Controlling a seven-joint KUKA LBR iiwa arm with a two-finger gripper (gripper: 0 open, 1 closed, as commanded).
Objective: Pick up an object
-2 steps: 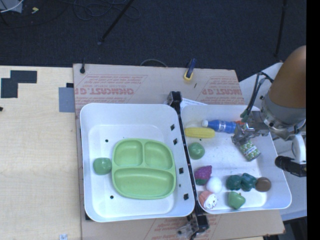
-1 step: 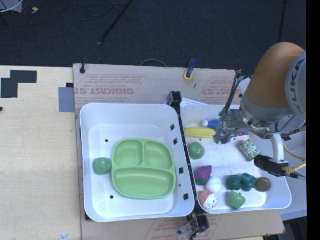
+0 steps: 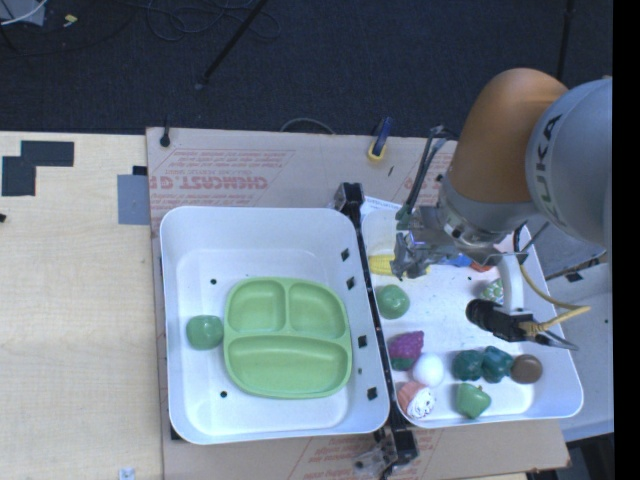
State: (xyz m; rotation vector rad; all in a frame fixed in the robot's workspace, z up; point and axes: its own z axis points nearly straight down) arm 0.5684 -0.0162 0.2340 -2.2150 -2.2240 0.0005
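Light was even and fairly bright over the tabletop (image 3: 70,298), while the floor (image 3: 300,48) behind stayed dim. The white left bin (image 3: 190,238) looked nearly washed out. The green tray (image 3: 288,336) cast only a faint shadow. Small objects appeared soft and grainy.

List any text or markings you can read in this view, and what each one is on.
"KUKA", partly visible, on the grey arm housing.
Red print on the cardboard sheet beneath the bins, upside down: too blurred to read reliably.
More red print on the cardboard's front edge: unreadable.
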